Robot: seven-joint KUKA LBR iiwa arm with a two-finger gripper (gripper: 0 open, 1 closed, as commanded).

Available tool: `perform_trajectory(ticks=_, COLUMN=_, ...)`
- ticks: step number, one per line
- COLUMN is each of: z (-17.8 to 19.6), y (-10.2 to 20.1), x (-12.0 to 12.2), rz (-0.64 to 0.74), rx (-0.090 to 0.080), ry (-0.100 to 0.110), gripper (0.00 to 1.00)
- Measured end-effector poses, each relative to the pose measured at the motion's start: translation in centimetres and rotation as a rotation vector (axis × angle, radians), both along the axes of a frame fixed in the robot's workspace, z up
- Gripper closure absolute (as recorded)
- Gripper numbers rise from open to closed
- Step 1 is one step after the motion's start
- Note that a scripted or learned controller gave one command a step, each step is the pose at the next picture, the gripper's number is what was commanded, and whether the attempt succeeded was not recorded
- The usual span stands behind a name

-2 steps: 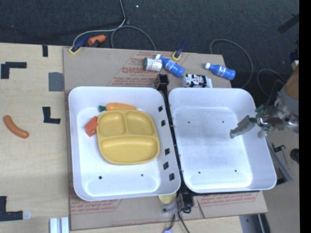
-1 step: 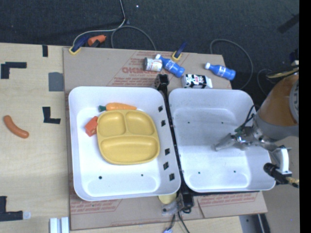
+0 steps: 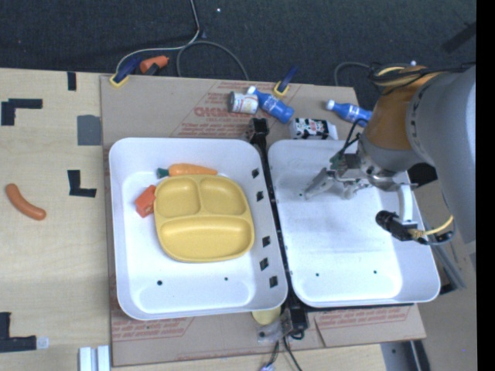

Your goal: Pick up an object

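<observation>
Pincer (image 3: 329,184) low over right bin (image 3: 348,277), finger state indeterminate. Yellow divided plate (image 3: 205,216) and carrot (image 3: 192,170) well left of pincer, in left bin (image 3: 135,284).

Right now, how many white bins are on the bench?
2. The left bin holds a yellow plate and a carrot; the right bin sits beside it, with the gripper over it.
</observation>
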State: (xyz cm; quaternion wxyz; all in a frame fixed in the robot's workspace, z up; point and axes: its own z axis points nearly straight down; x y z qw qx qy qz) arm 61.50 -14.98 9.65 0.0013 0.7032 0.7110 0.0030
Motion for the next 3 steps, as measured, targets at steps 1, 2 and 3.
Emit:
perform_trajectory(ticks=1, z=-0.9, y=-1.2, x=-7.3, rz=-0.012, rx=-0.006, ry=-0.002, gripper=0.00)
perform_trajectory(ticks=2, z=-0.2, y=-5.1, x=-13.5, rz=-0.017, rx=-0.004, ry=0.010, gripper=0.00)
perform_trajectory(ticks=3, z=-1.0, y=2.8, x=-5.6, rz=-0.003, rx=-0.006, ry=-0.001, gripper=0.00)
